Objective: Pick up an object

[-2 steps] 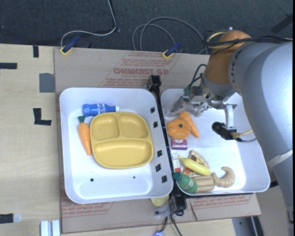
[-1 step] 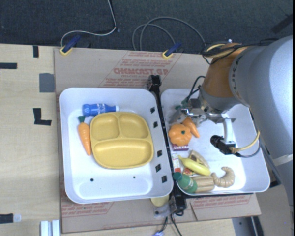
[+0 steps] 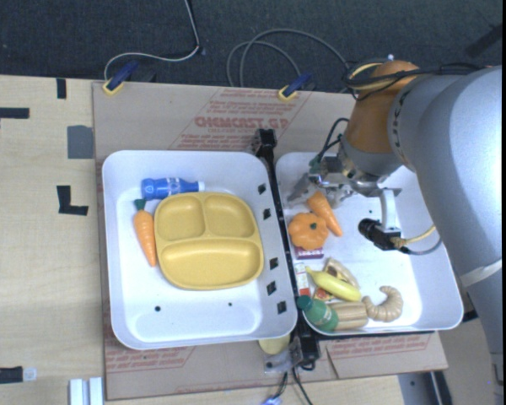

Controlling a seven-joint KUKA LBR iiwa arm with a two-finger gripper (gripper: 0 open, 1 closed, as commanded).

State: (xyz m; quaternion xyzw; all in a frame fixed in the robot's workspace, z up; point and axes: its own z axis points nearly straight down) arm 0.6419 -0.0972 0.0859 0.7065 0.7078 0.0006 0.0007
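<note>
My gripper [image 3: 322,184] reaches down into the back left part of the right bin [image 3: 430,264], below the orange wrist band. An orange carrot [image 3: 326,214] lies right under it, its upper end touching or hidden by the gripper's tip. Just left of the carrot sits a small orange pumpkin-like fruit [image 3: 307,230]. Further forward lie a yellow banana [image 3: 336,286], a green bottle [image 3: 319,314], a wooden piece [image 3: 352,314] and a tan curled piece [image 3: 390,303].
The left bin [image 3: 122,310] holds a yellow divided plate [image 3: 209,239], a blue bottle [image 3: 169,187] and a second carrot [image 3: 145,236]. A black divider [image 3: 274,218] runs between the bins. A black cable plug [image 3: 379,233] hangs over the right bin.
</note>
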